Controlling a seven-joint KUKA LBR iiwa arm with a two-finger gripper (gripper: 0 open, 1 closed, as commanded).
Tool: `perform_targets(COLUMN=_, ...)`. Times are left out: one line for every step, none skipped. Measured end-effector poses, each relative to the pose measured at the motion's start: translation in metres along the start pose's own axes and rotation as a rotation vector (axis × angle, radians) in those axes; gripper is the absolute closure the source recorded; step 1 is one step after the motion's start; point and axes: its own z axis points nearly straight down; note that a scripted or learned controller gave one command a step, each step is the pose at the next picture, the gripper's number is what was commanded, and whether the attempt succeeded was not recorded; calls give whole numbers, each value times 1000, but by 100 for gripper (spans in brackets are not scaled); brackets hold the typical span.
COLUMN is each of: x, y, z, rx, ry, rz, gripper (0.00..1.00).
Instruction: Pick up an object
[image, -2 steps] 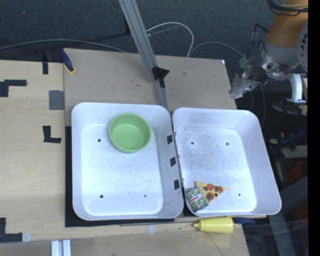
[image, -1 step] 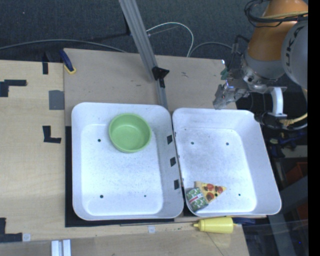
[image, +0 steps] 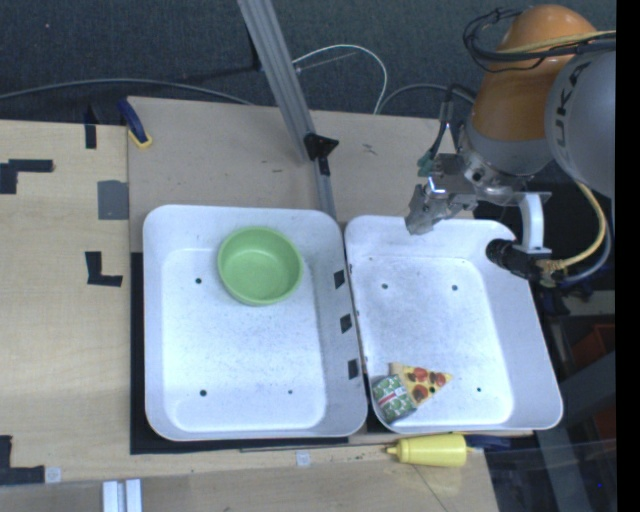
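Note:
My gripper (image: 420, 218) hangs over the far rim of the right bin (image: 520, 330), near its far left corner, with nothing between its fingers that I can make out. A toy pizza slice (image: 424, 381) lies at the near left of the right bin, touching a small green patterned item (image: 393, 397) in the near left corner. A green bowl (image: 260, 264) sits upright in the far part of the left bin (image: 170, 330). All these objects are well away from the gripper.
A yellow bottle (image: 432, 450) lies on its side on the bench just in front of the right bin. A grey pole (image: 290, 90) slants up from between the bins at the back. Cables run behind the bench.

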Motion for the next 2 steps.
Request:
perform_targets(x=50, y=-30, z=0, rx=1, ry=0, rz=-2, gripper=100)
perform_targets(x=87, y=-50, z=13, rx=1, ry=-1, rz=0, gripper=100)
